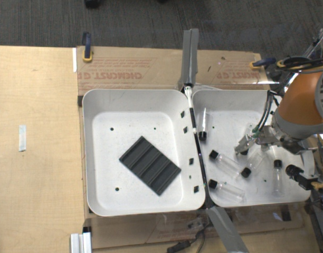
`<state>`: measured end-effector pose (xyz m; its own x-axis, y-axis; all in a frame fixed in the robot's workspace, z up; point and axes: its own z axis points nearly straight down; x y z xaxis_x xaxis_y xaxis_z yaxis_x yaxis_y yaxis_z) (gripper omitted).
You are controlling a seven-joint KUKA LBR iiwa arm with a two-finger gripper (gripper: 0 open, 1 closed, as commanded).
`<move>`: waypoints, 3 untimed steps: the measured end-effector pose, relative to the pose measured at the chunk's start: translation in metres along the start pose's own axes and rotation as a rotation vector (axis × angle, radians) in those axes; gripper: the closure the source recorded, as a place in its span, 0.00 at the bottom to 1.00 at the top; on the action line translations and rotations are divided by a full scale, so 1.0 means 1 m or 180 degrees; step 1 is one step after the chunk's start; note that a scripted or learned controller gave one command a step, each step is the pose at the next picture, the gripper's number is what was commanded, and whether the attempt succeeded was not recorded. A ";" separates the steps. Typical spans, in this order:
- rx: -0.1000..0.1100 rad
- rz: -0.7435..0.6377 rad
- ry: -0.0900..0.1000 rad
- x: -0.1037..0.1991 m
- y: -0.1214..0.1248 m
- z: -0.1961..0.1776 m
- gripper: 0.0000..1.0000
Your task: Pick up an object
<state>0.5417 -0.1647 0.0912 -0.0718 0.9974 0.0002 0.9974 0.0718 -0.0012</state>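
You see two shallow white bins side by side on the table (35, 115), which is covered at the back by a sheet of brown cardboard (151, 67). The left bin (93, 141) holds a single dark ribbed rectangular pad (150, 165), lying flat and turned at a slant near the bin's middle.

The right bin (225, 109) holds several clear plastic vials with black caps. One vial (202, 125) lies close to the divider at the bin's left side, cap toward you. Another vial (222, 160) lies nearer the middle, and a third vial (225, 190) rests by the front edge. A further vial (278, 175) stands or leans toward the right, and a small capped vial (247, 169) sits just below the gripper.

The arm (304, 101) reaches in from the right, its orange band over the right bin's far right side. The gripper (248, 143) hangs low over the middle of the right bin, among the vials. Its fingers are too small and cluttered against the clear plastic for you to judge; you cannot tell whether they are spread, closed, or around a vial.

Two clamps (86, 47) hold the cardboard at its back corners, the other clamp (264, 63) on the right.
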 end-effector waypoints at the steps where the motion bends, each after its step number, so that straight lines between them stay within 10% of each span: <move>1: 0.0001 0.0009 -0.0001 -0.001 0.000 -0.009 1.00; 2: -0.0002 -0.0280 -0.0003 0.072 0.075 -0.100 1.00; 3: 0.0000 -0.0294 -0.0006 0.103 0.103 -0.116 1.00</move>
